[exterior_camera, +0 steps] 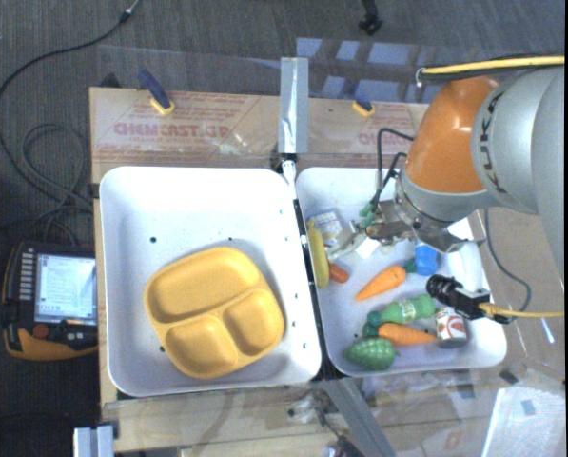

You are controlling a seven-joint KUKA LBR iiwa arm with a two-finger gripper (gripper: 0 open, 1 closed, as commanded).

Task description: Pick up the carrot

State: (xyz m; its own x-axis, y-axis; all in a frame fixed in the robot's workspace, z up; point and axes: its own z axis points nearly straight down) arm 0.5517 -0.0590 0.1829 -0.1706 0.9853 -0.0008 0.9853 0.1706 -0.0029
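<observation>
The grey arm [512,141], smooth with a glossy orange band, ends in a gripper [383,225] whose opening cannot be told. Well left of it lies a yellow plastic tray [215,307] with three compartments. Just below the gripper, in the right bin [488,350], lies the carrot [381,282]: orange, tapered, smooth, tilted.
</observation>
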